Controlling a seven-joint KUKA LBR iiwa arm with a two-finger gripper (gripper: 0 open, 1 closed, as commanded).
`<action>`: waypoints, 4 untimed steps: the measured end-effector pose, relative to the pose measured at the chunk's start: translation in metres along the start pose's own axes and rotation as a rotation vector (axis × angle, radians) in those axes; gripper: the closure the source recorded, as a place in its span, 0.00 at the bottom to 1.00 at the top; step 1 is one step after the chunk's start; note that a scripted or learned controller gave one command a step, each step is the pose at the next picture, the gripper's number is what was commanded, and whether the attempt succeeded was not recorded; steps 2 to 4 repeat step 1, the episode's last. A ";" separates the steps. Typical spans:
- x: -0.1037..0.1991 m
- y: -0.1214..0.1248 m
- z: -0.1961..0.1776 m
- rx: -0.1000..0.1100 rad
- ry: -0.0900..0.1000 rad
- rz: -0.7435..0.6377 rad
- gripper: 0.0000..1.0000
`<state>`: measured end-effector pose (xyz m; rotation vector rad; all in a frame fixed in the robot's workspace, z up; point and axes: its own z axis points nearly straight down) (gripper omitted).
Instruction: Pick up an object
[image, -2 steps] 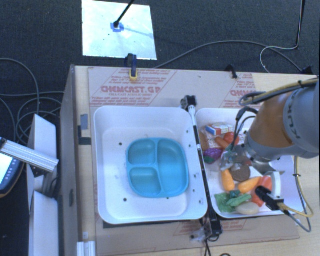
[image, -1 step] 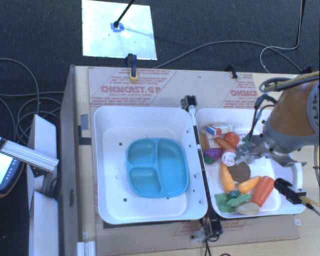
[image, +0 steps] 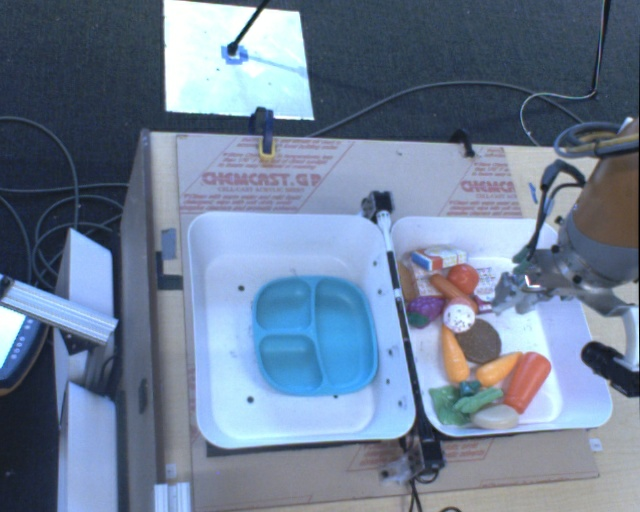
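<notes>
The hand (image: 512, 292) hovers over the toy food (image: 470, 345); blur hides its grip, cannot tell

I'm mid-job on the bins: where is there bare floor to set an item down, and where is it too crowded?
Free: the left bin has bare white floor all around the blue divided plate, widest toward its left wall; the plate's compartments are bare too. Crowded: the right bin, where toy food fills the left and middle, including the carrot and brown cookie, beside the hand.
</notes>
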<state>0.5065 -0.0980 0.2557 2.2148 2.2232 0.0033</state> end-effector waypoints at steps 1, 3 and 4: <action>0.041 0.045 0.061 0.003 0.001 0.000 1.00; 0.041 0.045 0.061 0.003 0.001 0.000 1.00; 0.041 0.045 0.061 0.003 0.001 0.000 1.00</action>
